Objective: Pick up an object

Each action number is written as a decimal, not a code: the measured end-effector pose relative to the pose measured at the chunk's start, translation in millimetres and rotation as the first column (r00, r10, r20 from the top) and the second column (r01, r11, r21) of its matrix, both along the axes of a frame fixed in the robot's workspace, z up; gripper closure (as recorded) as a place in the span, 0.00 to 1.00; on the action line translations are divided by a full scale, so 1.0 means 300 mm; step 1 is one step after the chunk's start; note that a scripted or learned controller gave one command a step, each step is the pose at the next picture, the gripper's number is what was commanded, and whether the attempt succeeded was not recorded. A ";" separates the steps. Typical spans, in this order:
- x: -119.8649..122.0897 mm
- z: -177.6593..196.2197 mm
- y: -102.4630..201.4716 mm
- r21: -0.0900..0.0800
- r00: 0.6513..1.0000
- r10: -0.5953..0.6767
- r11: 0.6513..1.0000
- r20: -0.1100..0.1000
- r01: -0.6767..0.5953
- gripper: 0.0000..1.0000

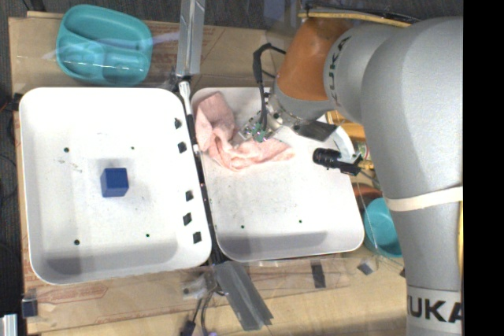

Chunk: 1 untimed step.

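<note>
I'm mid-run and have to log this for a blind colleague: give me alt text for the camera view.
The grey arm reaches in from the right and has its claw down on a crumpled pink cloth at the back of the right white bin. A small blue cube sits alone in the left bin, and a turquoise plastic container lies on the bench behind it.

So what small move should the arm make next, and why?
Probably close the fingers and lift a little. The gripper sits low on the pink cloth in the right bin, right at its folds, so a small lift would show whether the cloth comes along.
</note>
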<state>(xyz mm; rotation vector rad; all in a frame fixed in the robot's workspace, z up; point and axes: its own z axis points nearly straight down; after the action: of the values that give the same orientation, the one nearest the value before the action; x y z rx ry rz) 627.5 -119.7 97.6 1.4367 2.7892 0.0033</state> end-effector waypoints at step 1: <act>0.013 0.317 0.228 0.000 0.961 -0.277 0.961 -0.005 0.277 1.00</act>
<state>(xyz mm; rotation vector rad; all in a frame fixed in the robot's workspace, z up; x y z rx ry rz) 631.2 -51.4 192.6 1.8153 2.5646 -0.0007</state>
